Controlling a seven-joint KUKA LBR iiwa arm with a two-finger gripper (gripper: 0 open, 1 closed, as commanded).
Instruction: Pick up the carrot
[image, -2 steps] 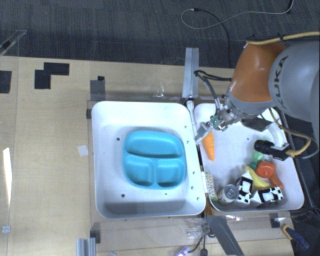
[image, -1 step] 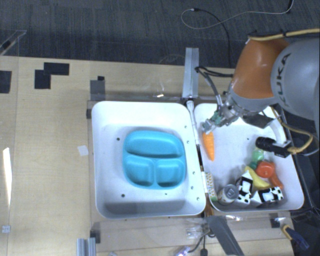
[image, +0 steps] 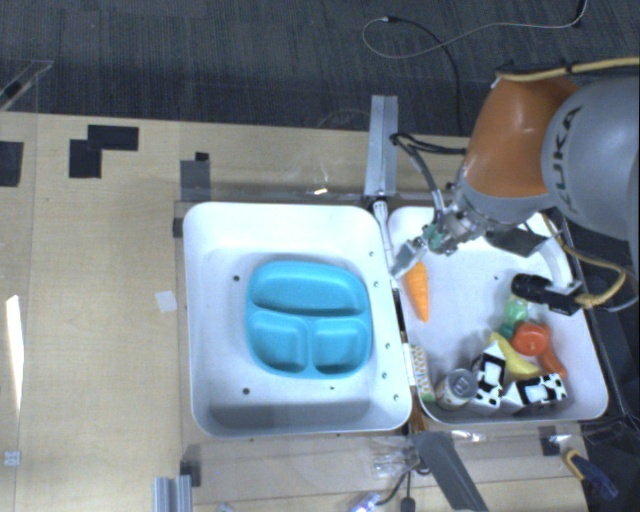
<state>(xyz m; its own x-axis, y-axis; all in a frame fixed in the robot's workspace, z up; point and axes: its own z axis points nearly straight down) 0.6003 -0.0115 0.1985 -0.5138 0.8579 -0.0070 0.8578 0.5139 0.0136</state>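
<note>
closest to the lens, the grey arm (image: 560, 140) holds its gripper (image: 415, 252) at the carrot (image: 417, 291) by the right bin (image: 590, 385)'s left wall, finger state untellable, so the grasp step seemingly remains: secure, then lift.

carrot (image: 417, 290) in the right bin (image: 590, 405), near its left wall — divided tray (image: 305, 317) in the left bin (image: 215, 400).
</note>
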